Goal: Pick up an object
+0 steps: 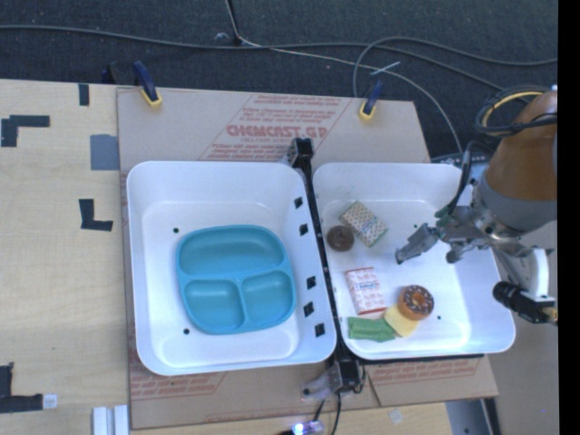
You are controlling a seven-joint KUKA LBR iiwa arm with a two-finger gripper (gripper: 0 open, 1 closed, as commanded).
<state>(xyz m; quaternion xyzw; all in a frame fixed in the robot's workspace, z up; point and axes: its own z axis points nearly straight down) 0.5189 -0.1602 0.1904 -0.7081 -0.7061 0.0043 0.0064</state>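
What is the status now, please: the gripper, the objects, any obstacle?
Gripper open, nothing between fingers, over right bin. Objects clustered left of it: patterned packet, brown disc, donut. Blue tray in left bin. No obstruction seen.

You look down on a pale wooden desk (54, 279) with a few black tape marks (91, 216) and a grey patch (104, 150) on its left part. A brown cardboard sheet (272, 130) printed with red lettering lies on the desk, pinned at its far edge by two clamps with blue handles and yellow tips (147, 87) (370, 102). Beyond the desk you see dark grey carpet (362, 7), with thin cables (272, 45) trailing across it, one looping toward the right. The light is even and bright, with only soft shadows.
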